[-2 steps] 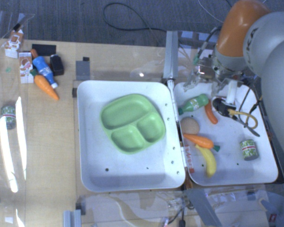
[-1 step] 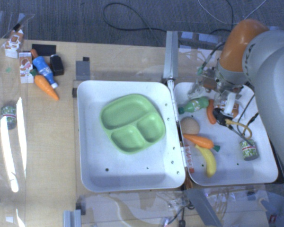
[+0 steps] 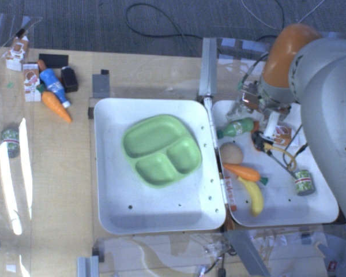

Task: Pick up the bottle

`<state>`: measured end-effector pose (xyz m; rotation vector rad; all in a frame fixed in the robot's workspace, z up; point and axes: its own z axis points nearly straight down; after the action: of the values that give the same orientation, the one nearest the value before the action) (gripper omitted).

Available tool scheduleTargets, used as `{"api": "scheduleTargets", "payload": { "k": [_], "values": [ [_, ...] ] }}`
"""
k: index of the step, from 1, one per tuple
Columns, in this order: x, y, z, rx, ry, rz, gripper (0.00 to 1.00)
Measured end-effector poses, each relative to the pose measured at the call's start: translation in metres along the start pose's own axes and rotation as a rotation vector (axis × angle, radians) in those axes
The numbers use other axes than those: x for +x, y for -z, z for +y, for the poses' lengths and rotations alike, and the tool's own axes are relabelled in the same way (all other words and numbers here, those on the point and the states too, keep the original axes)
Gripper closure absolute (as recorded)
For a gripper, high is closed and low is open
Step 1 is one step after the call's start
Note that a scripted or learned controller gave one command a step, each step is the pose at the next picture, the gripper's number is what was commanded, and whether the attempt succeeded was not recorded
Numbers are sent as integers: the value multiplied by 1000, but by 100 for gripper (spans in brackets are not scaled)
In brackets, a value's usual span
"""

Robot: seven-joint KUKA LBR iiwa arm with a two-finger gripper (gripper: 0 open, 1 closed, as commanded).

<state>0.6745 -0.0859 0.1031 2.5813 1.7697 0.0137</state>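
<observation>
Nearest the camera from the gripper (image 3: 255,109), a banana (image 3: 253,195), carrot (image 3: 242,171) and small can (image 3: 303,182) are lying in the right bin (image 3: 326,209). Just left of it, the green bottle (image 3: 236,127) is lying on its side, not yet grasped. Gripper state: cannot tell. Approach step; next calls for closing around the bottle's body.

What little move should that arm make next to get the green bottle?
Probably a short move down and left onto the green plastic bottle, which lies on its side in the right white bin. The gripper hangs just above and right of it, holding nothing visible.
</observation>
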Motion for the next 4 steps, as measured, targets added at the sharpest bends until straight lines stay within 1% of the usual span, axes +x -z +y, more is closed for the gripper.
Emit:
{"api": "scheduleTargets", "payload": {
  "k": [1, 2, 3, 4],
  "values": [
    [-3, 0, 2, 8, -20, 8, 0],
    [-3, 0, 1, 18, -119, 10, 0],
    [-10, 1, 5, 25, -149, 15, 0],
    [-7, 0, 2, 10, -96, 2, 0]
  ]
}}
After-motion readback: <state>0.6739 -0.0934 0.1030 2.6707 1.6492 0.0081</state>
